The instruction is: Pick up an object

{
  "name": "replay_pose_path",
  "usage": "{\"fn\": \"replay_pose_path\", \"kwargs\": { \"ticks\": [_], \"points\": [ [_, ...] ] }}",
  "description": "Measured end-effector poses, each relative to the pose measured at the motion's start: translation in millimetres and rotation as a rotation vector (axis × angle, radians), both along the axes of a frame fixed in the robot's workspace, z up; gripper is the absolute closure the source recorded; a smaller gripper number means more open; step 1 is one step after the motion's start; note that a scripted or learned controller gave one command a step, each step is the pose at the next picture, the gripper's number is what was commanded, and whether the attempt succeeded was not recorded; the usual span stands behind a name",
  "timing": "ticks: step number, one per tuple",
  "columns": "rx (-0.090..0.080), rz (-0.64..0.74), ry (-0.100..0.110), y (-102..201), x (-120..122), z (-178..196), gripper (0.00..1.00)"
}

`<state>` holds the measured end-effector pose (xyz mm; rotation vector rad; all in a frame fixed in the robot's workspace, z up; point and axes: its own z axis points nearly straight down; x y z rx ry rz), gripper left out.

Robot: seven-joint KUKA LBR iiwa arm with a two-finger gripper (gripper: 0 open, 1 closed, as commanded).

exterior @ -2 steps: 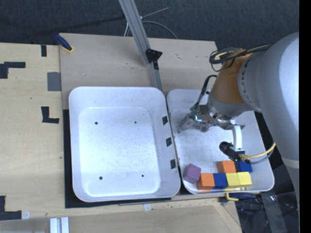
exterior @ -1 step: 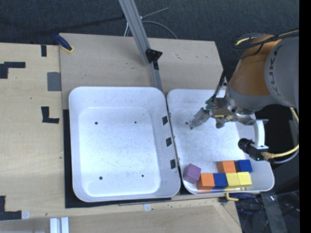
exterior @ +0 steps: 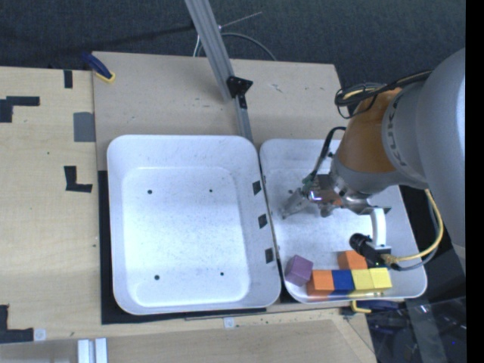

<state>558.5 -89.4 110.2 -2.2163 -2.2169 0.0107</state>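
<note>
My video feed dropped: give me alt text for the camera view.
The grey arm's gripper hangs over the right white bin. Purple, orange, blue and yellow blocks cluster at that bin's near edge, apart from the gripper.

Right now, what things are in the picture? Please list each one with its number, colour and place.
white bins: 2, white, side by side on the bench, left bin, right bin
purple block: 1, purple, right bin, near corner, left of the other blocks
orange blocks: 2, orange, right bin, one in the row of blocks, one behind that row
blue block: 1, blue, in the row, right of an orange block
yellow blocks: apparently 2, yellow, right end of the row
metal pole: 1, grey, slanting over the bench behind the bins
arm: 1, grey with orange band, reaching in from the right
gripper: 1, over the right bin, above the blocks
</note>
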Motion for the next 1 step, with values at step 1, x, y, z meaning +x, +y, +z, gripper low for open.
{"fn": "replay_pose_path", "kwargs": {
  "ticks": [1],
  "points": [
    [0.0, -0.001, -0.003, -11.5, -16.5, -20.1, 0.0]
  ]
}}
